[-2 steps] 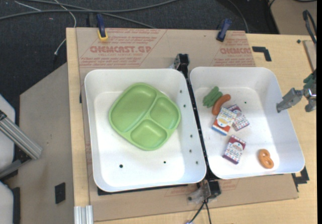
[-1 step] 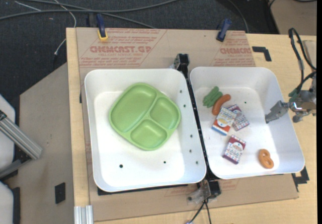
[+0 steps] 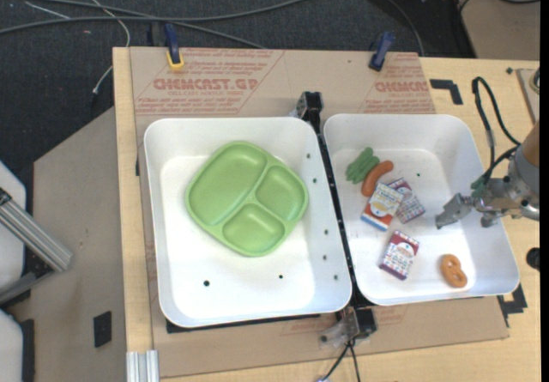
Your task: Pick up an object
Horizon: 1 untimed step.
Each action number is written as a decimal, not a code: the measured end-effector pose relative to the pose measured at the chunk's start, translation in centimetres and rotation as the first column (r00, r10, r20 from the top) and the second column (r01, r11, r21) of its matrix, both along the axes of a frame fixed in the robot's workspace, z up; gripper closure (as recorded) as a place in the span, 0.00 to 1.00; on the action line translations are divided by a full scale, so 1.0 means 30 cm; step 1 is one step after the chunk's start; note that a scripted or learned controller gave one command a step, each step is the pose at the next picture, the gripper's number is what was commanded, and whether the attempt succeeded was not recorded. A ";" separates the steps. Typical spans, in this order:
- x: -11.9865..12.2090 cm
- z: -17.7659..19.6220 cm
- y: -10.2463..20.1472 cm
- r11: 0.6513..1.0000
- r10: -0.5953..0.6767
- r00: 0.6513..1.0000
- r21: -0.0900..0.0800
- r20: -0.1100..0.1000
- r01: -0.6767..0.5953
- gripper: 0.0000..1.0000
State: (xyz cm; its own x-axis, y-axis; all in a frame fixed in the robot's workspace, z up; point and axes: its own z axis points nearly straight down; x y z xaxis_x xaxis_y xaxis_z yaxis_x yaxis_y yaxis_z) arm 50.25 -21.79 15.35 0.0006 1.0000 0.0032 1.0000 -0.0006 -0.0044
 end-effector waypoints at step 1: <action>-0.001 -0.199 0.011 1.000 0.000 1.000 -0.001 0.003 0.000 0.00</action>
